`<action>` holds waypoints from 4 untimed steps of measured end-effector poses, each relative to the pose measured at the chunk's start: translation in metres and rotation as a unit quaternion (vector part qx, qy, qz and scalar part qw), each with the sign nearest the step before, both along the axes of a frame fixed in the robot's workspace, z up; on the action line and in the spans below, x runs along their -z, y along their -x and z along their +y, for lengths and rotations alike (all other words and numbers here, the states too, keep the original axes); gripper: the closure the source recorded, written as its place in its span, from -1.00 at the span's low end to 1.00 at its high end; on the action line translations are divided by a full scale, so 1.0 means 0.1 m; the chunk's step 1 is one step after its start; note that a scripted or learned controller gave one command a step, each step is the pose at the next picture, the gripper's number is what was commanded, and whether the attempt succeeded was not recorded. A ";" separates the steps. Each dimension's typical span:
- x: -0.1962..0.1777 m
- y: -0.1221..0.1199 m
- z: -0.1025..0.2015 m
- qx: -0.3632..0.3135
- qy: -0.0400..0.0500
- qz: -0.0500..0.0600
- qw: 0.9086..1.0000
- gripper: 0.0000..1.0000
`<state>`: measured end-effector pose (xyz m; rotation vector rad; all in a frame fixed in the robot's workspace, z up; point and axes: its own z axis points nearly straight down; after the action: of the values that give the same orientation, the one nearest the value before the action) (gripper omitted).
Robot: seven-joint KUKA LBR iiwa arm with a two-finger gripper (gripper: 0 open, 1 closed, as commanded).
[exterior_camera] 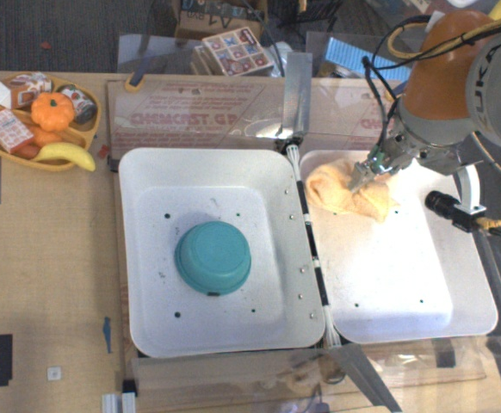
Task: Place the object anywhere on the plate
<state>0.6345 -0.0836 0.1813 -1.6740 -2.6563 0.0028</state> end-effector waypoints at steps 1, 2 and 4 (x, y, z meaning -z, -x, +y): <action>-0.40 0.00 -0.02 0.001 0.000 0.000 1.000 1.00; -0.30 0.16 0.51 -0.196 -0.001 0.002 0.981 1.00; -0.39 0.54 1.41 -0.529 -0.002 0.000 0.848 1.00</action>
<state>0.5805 0.0572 0.2206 -0.0137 -3.1391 -0.0021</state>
